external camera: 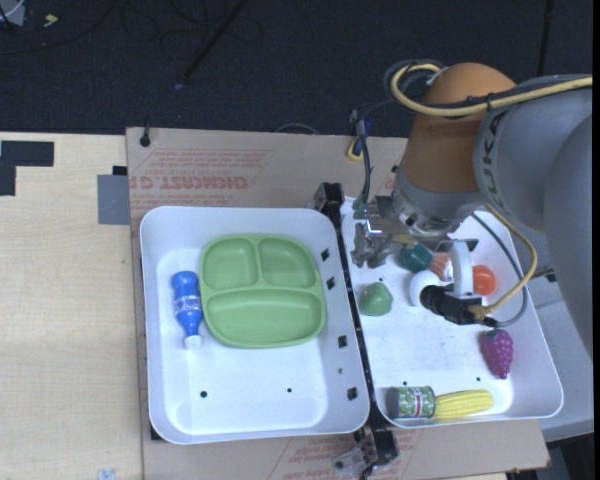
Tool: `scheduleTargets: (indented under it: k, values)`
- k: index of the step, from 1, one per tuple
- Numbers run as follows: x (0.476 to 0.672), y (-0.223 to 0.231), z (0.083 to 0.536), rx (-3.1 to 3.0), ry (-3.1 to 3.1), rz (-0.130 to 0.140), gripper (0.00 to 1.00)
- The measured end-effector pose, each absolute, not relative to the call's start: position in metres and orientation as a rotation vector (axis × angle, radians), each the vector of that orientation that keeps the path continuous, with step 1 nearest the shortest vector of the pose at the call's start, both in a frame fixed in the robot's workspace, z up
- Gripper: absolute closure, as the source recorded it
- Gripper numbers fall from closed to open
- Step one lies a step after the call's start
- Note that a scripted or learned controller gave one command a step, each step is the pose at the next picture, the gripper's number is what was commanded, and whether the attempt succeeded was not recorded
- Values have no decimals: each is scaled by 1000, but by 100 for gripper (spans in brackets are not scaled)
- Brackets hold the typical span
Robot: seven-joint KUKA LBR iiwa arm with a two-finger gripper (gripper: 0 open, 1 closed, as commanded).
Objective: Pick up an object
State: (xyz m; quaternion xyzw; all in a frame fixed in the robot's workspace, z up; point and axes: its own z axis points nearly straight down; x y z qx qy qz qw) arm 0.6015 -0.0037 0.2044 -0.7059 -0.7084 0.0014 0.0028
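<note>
Green pepper (377,298) in right bin (540,388) | jaws (365,251) above, near left wall

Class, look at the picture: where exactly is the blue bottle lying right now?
The blue bottle lies in the left bin, near its left wall, just left of the green divided plate.

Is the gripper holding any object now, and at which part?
It cannot be told: the gripper hangs low over the right white bin, near the small green object.
</note>
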Motion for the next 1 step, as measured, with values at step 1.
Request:
scheduleTargets:
  k: [1]
  values:
    - [589, 42, 223, -2215, -2224, 2, 100]
